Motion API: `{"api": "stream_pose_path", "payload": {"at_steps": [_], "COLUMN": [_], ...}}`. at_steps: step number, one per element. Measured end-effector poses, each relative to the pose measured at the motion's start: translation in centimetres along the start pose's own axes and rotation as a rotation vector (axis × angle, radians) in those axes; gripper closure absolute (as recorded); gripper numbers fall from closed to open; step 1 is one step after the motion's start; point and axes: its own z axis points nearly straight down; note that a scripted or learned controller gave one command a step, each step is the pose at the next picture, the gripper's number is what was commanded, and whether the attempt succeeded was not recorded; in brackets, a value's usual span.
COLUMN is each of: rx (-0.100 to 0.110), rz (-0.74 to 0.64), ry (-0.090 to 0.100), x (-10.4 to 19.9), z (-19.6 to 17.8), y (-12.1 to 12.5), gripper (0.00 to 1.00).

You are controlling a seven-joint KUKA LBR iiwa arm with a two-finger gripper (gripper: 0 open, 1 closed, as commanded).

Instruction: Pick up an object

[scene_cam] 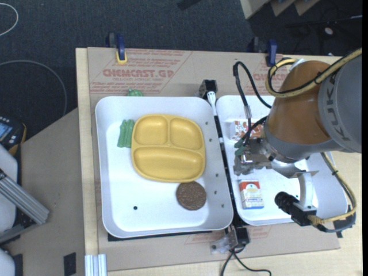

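Note:
My gripper (246,158) hangs low over the right bin (330,203), its metal fingers mostly hidden under the wrist. Just below it lies a small red and white packet (250,193) on the bin floor. Another small packet (238,129) with red print sits near the bin's back left, partly behind the arm. In the left bin (112,171) rest a yellow divided plate (168,146), a green bean pod (125,133) to its left and a round brown patty (191,195) in front of it.
The grey arm with its orange band (296,111) covers much of the right bin. Black cables loop around the wrist and along the bin's right side. A black clip (208,88) sits at the back between the bins.

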Motion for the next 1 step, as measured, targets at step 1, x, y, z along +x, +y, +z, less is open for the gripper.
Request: {"api": "stream_pose_path", "payload": {"at_steps": [1], "rx": [-0.019], "rz": [0.016], "ry": [-0.009], "x": [-7.73], "z": [-11.48], "y": [0.06], "gripper": [1.0]}}
